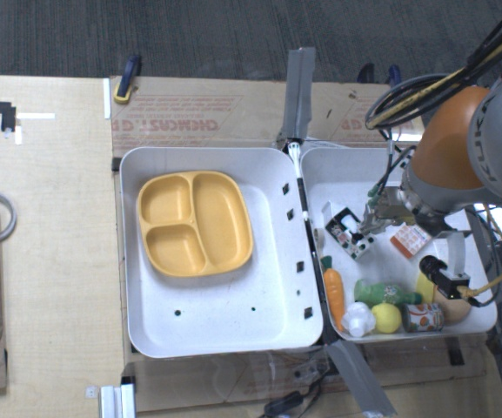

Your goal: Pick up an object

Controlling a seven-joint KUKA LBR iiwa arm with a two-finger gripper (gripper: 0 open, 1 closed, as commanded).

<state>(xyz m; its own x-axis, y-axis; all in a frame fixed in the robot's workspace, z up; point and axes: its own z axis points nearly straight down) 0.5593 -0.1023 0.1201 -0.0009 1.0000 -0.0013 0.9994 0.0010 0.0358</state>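
My gripper [372, 223] hangs low over the middle of the right bin [348, 174], below the orange wrist band. It is right beside a small black-and-white object [342, 230], at that object's right edge; I cannot see whether they touch. An orange-red packet [410, 241] lies just right of the gripper. Along the bin's near side lie a carrot [333, 291], a white garlic bulb [358, 321], a lemon [388, 319], a green bottle [386, 294] and a small can [421, 318].
The left bin [146, 320] holds a yellow divided plate [196, 223]. A yellow item [425, 286] and a brown bowl [456, 309] crowd the right bin's near right corner. A grey divider [299, 94] stands behind the bins.
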